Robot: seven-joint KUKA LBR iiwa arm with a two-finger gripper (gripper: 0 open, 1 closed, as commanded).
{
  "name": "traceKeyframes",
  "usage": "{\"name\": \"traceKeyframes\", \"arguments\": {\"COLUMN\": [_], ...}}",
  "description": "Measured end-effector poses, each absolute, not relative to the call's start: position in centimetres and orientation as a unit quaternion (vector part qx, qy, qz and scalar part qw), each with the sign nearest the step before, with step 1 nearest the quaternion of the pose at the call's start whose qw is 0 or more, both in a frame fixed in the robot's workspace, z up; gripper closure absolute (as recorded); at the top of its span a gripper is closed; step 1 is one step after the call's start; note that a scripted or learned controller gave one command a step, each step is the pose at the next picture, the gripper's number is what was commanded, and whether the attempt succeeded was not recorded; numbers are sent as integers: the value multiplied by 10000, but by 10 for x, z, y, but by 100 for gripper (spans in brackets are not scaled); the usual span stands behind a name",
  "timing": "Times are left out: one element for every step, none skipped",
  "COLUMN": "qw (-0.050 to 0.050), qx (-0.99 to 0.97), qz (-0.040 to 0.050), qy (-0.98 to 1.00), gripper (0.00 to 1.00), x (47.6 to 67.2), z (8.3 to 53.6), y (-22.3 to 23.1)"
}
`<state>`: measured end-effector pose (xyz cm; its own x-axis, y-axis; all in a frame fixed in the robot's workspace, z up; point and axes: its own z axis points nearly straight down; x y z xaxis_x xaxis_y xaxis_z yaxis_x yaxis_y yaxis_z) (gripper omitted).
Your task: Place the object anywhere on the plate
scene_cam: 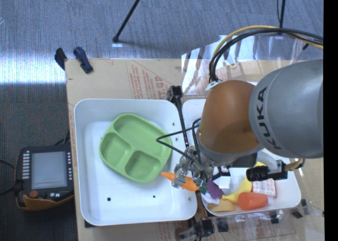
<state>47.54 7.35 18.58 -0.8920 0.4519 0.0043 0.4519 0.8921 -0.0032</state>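
Now the end effector (187, 174) grips a carrot (179, 180) between its fingers, just past the plate's (132, 147) near-right rim. The plate lies to its left.

Plate (135, 147) in left bin (84, 129); toys (252, 200) in right bin (293, 195).

"KUKA" lettering on grey arm (288, 111).

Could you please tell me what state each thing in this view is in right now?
Plate: lying in the left bin, compartments bare.
Carrot: between the tool's fingers, at the plate's lower right edge, not yet on it.
Right bin: holds several toy foods.
Pendant: on the floor, screen lit.
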Motion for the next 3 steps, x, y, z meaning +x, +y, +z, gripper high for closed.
{"name": "traceKeyframes", "arguments": {"qw": [1,-15,17], "qx": [-3093,-2723,-3354], "qz": [-4,-9,21], "qy": [-9509,-9622,-9421], "gripper": [100,100,100], "x": [499,530,483], "z": [229,285,256], "y": [151,196,123]}}
